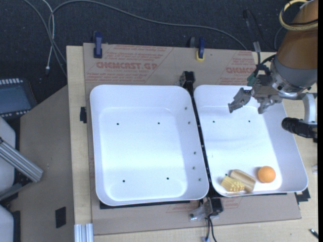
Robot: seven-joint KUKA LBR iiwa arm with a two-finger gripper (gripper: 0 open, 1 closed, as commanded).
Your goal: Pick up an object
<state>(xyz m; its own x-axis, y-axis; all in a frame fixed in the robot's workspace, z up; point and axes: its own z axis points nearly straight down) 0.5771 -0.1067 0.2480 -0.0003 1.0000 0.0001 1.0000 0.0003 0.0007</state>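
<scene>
The hand [251, 103] hangs over the far end of the right bin [282, 135] with its fingers spread and nothing between them. At the bin's near edge, well apart from it, lie an orange ball [266, 174], a tan block [243, 178] and a yellow corn piece [232, 185] touching the block. The left bin [146, 97] sits alongside.

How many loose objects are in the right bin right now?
3, all near its front edge: an orange ball, a tan block to its left, and a yellow corn-like piece touching that block.
</scene>
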